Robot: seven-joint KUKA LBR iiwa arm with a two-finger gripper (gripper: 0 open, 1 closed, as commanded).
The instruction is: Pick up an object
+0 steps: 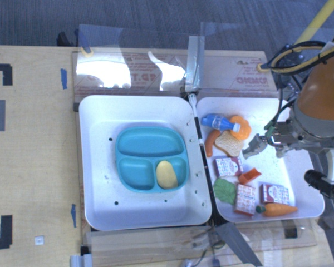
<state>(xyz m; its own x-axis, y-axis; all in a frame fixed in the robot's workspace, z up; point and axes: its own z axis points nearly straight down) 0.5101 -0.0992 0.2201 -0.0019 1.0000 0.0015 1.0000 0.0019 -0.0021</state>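
Bench (33,166): light wood, bearing two shallow white bins side by side.

End effector (255,146): hangs over the right bin (306,177), near its middle, on the grey arm (323,93) with orange band. Whether its fingers stand wide or narrow cannot be told; nothing is visibly held between them.

Items in the right bin, placed from the end effector:
- Slice of toast (229,143), just to its left, close by.
- Blue bottle (217,122), up and to its left, lying on its side.
- Orange fruit (242,128), just above it, touching the bottle.
- Small carton (227,166), below and to its left.
- Small orange-red piece (249,175), just below it.
- Green leafy item (225,191), further below and left.
- Two more cartons (245,199) (274,193), well below it.
- Carrot (278,209), lowest, by the bin's near edge.

Left bin (94,149), well to the end effector's left:
- Blue divided tray (139,143).
- Yellow oval item (166,174), lying in the tray's lower right compartment.
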